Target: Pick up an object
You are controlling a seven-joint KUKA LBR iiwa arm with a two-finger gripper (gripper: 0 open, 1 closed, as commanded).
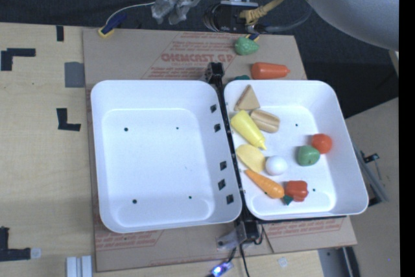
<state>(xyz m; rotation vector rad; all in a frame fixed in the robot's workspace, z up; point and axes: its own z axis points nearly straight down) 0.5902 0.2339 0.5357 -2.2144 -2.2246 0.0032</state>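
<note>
From above we see the metal two-finger gripper hanging over the dark floor beyond the bench, well away from both shallow white plastic bins; its fingers appear parted, grasping nothing. The right bin holds nine smooth toy foods (one is a yellow pepper). Outside, on cardboard, lie an orange carrot and a green lump.

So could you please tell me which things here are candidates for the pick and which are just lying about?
For the pick, in the right bin:
yellow pepper
white egg
carrot
green piece

Lying about:
carrot on the cardboard
green toy
left bin
</note>
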